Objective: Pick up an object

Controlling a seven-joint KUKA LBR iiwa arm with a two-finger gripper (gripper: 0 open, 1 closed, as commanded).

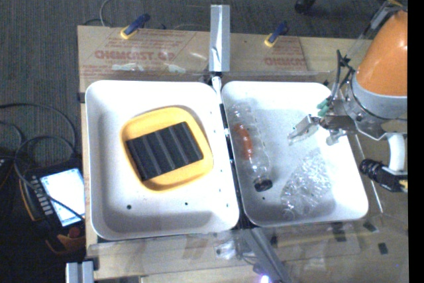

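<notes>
clear plastic bottle (250, 146), black-capped with an orange band inside, lies lengthwise along the left wall of the right bin (344, 212); a crumpled clear wrapper (305, 182) lies just beside it, and a yellow tray with a black ribbed insert (165, 148) sits in the left bin (106, 209). gripper (302, 130) hovers over the right bin's upper middle, fingers spread, grasping nothing. risk, as judged: the bottle's smooth round body may roll or squirt free, and its closeness to the wall could block one finger.
</notes>
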